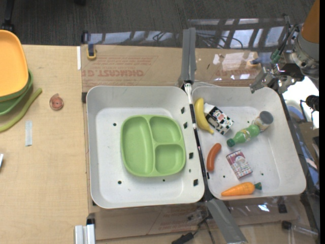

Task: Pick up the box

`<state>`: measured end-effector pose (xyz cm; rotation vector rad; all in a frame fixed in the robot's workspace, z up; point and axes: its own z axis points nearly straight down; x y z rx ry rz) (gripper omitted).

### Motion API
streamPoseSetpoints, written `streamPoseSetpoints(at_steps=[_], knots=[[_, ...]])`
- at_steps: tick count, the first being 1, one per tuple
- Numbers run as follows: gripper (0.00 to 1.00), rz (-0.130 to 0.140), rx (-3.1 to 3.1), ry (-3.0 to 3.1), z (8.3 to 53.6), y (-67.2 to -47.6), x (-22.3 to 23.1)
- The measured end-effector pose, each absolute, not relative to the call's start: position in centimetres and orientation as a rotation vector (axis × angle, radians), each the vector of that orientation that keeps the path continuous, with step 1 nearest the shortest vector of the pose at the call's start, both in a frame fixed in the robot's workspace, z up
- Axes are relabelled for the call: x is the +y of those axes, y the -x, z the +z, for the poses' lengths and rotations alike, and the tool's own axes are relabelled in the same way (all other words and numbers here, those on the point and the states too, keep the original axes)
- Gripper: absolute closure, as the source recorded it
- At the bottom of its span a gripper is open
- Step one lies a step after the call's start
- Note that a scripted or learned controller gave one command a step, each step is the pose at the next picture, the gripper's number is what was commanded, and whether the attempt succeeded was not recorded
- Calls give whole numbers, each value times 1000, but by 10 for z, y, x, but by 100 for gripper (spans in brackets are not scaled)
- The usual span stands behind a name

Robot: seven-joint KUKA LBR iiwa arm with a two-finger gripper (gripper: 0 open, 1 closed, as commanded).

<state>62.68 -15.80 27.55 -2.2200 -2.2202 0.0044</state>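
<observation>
- Landmark: green divided plate (153, 145), three compartments, sitting flat in the middle of the left bin (101, 187).
- Far left of the plate, outside the bins: stacked orange and green dishes (11, 72) at the bench's edge, cut off by the frame.
- Between those dishes and the plate: small pink round object (56, 102) on the wooden bench top (45, 177); too small to identify.
- Above the plate, beyond the bins: flattened cardboard sheet (132, 67) with printed lettering.
- Right of the plate, across the divide, in the right bin (292, 151): banana (202, 116) along that bin's left wall, upright in the frame.
- Just right of the banana, touching it: black-and-white cow-print carton (220, 120), tilted.
- Right of the plate and lower: red-orange chilli (214, 156), lying apart from the other items.
- Further right: the box (239, 164), small, pink-red and white, lying flat near the centre of the right bin, touching nothing.
- Below the box, near the bin's front wall: carrot (241, 188), green end pointing right.
- Above the box: green bottle (246, 134) on its side, its top end meeting a grey round item (265, 118).
- Farthest right of the plate and above it: gripper (271, 75) over the right bin's far corner, well apart from the box. Fingers' state: cannot tell; nothing seen between them.
</observation>
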Motion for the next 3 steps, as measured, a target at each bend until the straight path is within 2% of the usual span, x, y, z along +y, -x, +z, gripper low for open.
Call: streamPoseSetpoints(at_steps=[1,2,3], knots=[[0,3,-2150,2287,129,-536,-165],[0,-6,-2140,2307,96,-495,-131],[0,-10,-2225,2232,96,-481,-108]])
